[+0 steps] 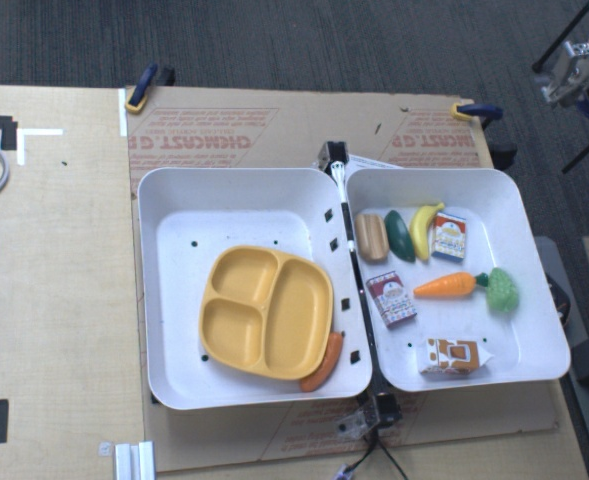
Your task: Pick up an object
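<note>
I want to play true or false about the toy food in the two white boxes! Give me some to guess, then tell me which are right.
1. The yellow tray sits in the left bin. True.
2. The carrot lies in the left bin. False: it lies in the right bin, next to the green broccoli.
3. The banana is beside the green pepper. True.
4. The sausage lies in the middle of the tray. False: it lies in the bin by the tray's lower right edge.
5. The right bin holds three small cartons. True.
</note>
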`<move>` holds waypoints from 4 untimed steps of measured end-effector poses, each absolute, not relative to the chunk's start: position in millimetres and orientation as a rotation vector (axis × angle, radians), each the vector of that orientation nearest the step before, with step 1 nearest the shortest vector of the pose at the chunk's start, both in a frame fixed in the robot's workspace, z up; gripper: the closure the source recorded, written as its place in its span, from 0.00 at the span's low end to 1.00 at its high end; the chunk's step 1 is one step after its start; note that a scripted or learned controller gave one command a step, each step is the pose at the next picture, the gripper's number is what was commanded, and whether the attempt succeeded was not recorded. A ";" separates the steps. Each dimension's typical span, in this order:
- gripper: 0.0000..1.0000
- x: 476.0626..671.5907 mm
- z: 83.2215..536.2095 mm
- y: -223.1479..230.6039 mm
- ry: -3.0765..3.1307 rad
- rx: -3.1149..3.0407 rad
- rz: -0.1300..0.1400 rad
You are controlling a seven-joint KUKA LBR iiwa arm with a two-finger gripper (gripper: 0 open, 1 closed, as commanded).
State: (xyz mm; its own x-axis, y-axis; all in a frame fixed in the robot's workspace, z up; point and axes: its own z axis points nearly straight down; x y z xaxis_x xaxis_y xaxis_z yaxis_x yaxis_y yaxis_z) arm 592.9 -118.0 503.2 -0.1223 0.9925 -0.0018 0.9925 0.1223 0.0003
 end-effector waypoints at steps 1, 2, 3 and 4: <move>1.00 522.2 340.2 -127.6 2.349 2.084 -0.001; 1.00 542.0 438.9 -146.4 2.501 1.898 -0.001; 1.00 543.0 448.5 -146.5 2.500 1.894 -0.002; 1.00 510.2 295.6 -161.4 2.692 1.618 0.000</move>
